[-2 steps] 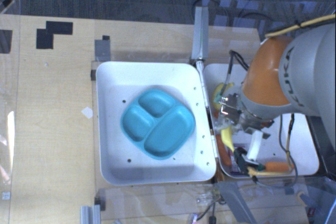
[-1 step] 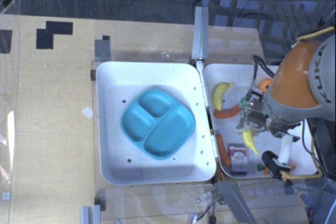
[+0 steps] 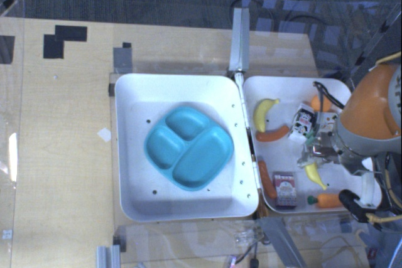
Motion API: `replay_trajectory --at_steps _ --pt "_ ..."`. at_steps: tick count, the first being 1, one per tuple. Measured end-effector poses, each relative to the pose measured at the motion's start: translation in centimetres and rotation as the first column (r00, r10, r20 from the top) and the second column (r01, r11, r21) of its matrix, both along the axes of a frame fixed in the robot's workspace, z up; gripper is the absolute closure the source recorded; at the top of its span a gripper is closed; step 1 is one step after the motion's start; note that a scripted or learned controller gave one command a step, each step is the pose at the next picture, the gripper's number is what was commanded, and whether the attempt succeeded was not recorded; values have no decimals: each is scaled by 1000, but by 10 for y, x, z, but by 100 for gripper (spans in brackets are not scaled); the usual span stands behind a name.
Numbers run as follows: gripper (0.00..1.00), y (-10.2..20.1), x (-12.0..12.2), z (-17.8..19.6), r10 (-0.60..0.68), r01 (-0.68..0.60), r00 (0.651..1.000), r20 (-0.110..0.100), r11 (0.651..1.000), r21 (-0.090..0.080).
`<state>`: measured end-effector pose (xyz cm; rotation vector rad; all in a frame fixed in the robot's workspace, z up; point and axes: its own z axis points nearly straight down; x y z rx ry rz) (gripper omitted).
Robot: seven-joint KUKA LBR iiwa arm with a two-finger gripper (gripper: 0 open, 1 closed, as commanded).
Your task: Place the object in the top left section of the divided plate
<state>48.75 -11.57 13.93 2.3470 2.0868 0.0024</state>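
The divided plate (image 3: 190, 147) is light blue and plain, inside a white bin (image 3: 135, 135). Right of the plate, a second white bin (image 3: 251, 100) holds two yellow bananas (image 3: 264, 112), a red-orange sausage (image 3: 274, 134), an orange carrot (image 3: 328, 200) and a dark red box (image 3: 285, 188). The arm (image 3: 375, 111) is orange and grey. The bench (image 3: 63, 154) is pale wood with black marks (image 3: 61, 39).

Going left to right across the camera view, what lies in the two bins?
Blue divided plate in the left bin → red sausage → yellow banana → small red box → second banana under the gripper → carrot.
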Motion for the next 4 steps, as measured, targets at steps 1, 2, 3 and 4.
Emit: replay_trajectory --at_steps 1,2,3,4 --pt "100 -25 3 -51 119 -119 993 8 993 -1" --pt "100 -24 5 -40 121 -121 993 13 993 -2" --pt "0 -24 5 -40 121 -121 993 12 993 -2" --pt "0 0 4 -49 244 -244 970 13 970 -9"
